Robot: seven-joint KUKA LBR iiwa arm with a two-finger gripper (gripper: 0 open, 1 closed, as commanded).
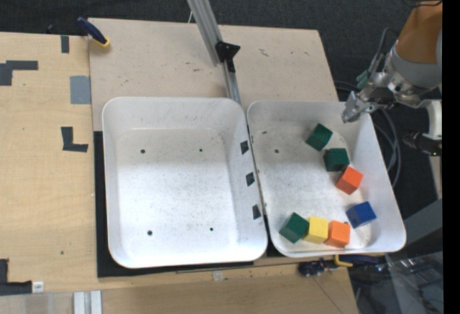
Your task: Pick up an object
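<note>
White bins: left bin [122,126] at centre; right bin [384,183] at right, holding seven blocks
Arm: upper right; gripper [352,110] over right bin's upper rim; grip state cannot be told
Blocks: green [319,137], dark green [336,159], orange [350,179] mid-bin; blue [361,213], green [294,227], yellow [317,229], orange [338,233] lower

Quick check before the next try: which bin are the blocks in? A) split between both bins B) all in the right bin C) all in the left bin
B: all seven blocks, such as the yellow block and blue block, lie in the right bin.
</note>
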